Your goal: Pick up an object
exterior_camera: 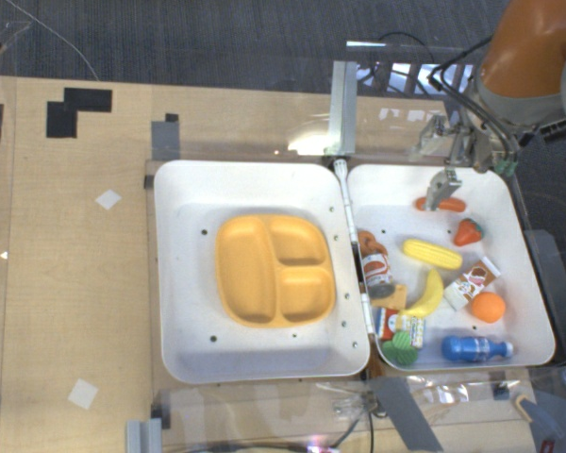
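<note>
1. A pale wooden bench (66, 281) carries everything, with black square marks near its far left.
2. Two shallow white bins sit on it, touching side by side: the left bin (184, 253) and the right bin (524, 281).
3. Grey metal brackets (344, 102) stand at the bins' edges.

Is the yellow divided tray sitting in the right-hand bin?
No, the yellow divided tray lies in the left bin; the right bin holds the toy food.
</note>
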Available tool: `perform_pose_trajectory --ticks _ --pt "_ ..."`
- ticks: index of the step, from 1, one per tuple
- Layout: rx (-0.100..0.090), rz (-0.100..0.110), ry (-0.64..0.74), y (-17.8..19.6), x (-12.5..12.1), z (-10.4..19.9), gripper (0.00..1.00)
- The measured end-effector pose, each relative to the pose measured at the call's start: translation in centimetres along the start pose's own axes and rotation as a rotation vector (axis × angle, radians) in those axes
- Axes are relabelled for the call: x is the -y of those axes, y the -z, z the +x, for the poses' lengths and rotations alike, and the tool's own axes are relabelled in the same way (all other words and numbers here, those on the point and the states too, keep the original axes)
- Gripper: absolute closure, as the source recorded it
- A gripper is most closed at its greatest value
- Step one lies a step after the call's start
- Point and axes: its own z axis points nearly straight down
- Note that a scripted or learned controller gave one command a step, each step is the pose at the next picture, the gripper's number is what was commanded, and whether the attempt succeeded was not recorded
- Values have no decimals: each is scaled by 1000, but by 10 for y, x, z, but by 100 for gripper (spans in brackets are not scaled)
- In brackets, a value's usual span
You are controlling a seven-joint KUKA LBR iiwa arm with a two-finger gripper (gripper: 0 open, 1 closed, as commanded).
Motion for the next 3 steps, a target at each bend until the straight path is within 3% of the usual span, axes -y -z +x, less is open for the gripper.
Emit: perform_pose_trajectory --ticks 1,2,3 --pt "-7 0 -298 -108 -6 -2 0" --pt "-4 -1 -620 -133 2 9 0" --pt "0 0 -814 -112 -20 32 0"
